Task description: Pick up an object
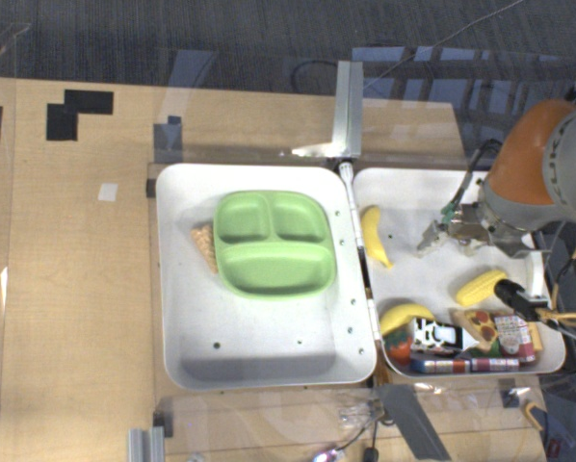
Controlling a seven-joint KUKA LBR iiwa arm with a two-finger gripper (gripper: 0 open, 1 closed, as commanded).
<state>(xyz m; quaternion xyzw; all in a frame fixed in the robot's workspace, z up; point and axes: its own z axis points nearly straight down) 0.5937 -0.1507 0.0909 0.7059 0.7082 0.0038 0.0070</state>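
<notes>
Fingers [440, 236] we cannot judge; our grey arm [558, 171] slants low over the right white bin [404, 176], near a yellow banana [372, 237].

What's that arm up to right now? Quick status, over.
Two-finger gripper low over right white bin, nothing between fingers. Nearest item: yellow banana by the left wall, untouched. Toys clustered along the near edge, none blocking.

You have bare floor mid-way in the right white bin [432, 183]; the small yellow banana [372, 236] flanks it, and mixed toys [466, 340] crowd its near edge.
</notes>
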